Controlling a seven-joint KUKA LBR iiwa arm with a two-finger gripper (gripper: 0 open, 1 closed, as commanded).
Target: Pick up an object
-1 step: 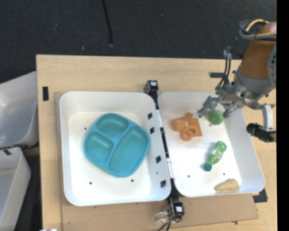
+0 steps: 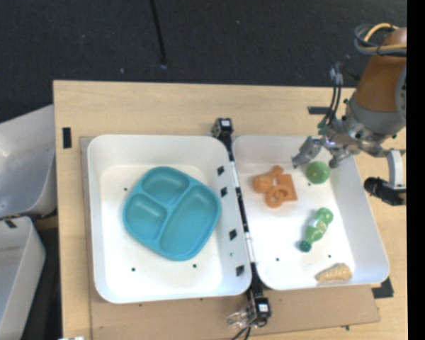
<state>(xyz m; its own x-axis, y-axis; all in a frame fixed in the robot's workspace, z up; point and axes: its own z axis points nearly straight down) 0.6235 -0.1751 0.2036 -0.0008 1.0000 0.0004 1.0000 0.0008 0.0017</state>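
**Tech:** Log the scene for me, biggest items first.

**Observer:** You have the wooden bench carrying two shallow white bins side by side. The left bin holds a teal divided plate, three compartments, lying flat near the bin's middle. The right bin holds the small items. The arm enters from the right, orange band above the wrist, and reaches over the right bin's far right corner.

**Tech:** And the gripper?

**Observer:** The gripper sits low over the far side of the right bin. You can see its fingers spread apart, one reaching toward the bin's centre, the other toward the right wall. A green ball lies directly below and between them. It looks touching or very nearly so, but you cannot tell from this slant whether the pads press on it. Nothing is clamped; record the fingers as spread, not gripping.

**Tech:** Other objects in that bin?

**Observer:** An orange toy, irregular in shape, rests just left of the ball, near the divider side. A green bottle lies tilted on its side nearer the camera, cap end pointing down-left. A tan, crusty-looking piece sits at the near right corner, close to the wall. All three lie apart from each other and from the gripper.
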